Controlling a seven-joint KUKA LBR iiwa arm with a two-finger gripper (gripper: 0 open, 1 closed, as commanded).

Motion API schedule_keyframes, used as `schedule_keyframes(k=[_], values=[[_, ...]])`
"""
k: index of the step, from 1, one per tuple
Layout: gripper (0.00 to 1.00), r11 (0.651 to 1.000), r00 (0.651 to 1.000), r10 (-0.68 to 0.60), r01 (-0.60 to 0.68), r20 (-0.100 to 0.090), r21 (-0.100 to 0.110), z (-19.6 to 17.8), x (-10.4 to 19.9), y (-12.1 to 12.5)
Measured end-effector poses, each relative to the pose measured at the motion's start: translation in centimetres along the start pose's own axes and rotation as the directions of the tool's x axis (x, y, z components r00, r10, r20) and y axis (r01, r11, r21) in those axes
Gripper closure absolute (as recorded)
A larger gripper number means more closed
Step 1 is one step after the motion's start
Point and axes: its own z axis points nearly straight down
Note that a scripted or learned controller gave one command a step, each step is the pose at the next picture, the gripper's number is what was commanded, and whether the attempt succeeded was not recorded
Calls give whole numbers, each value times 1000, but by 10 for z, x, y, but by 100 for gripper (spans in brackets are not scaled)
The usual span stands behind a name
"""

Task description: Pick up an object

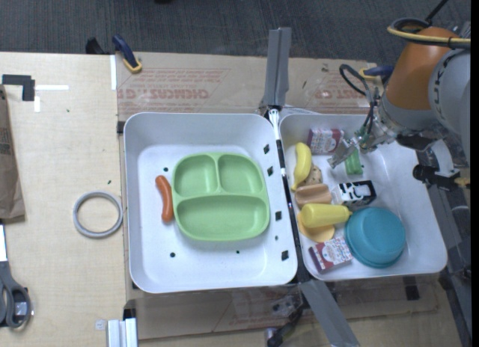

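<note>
While over the right bin (pixel 430 211), end effector (pixel 352 152) aperture unreadable, beside a green item (pixel 353 164) | smooth banana (pixel 301 163) | round teal bowl (pixel 376 236)

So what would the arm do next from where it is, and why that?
Probably lower the hand a little, straight down. It sits over the back of the right bin, just above a small green item beside the banana. That item looks like the closest thing to grab; whether the hand already touches it is hard to tell.
</note>
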Motion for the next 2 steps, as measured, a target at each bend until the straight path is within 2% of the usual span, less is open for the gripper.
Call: schedule_keyframes(k=[1,2], values=[[100,1000,1000,-1,1,2,-1,-10,-1,1],[100,997,997,71,-71,0,0,-114,42,30]])
